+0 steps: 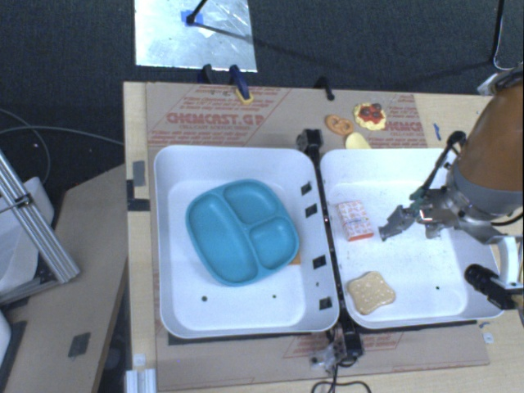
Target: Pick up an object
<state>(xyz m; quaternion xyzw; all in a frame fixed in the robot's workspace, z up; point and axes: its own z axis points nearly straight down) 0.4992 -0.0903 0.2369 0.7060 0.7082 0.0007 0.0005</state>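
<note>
Bench: a brown board [270, 109] printed with red lettering carries two white bins side by side, with dark carpet behind it.
Far side: a shiny metal sheet [195, 21] lies on the carpet beyond the board's far edge.
Board's far edge: three small toy foods sit near the right bin's far-left corner, a pretzel-like piece [338, 124], a round red-topped piece [370, 115] and a pale yellow piece [357, 142].
Hard to make out: the arm [491, 158] is cut off at the right, and dark cables cross the carpet.
Left bin [176, 178]: holds a blue divided plate [242, 231] near its middle.
Right bin [458, 301]: holds a small patterned packet [355, 219] near its left wall and a tan cracker [371, 292] near its near-left corner.
Gripper [391, 227]: over the right bin's middle, just right of the packet; fingers slightly apart, nothing between them.
</note>
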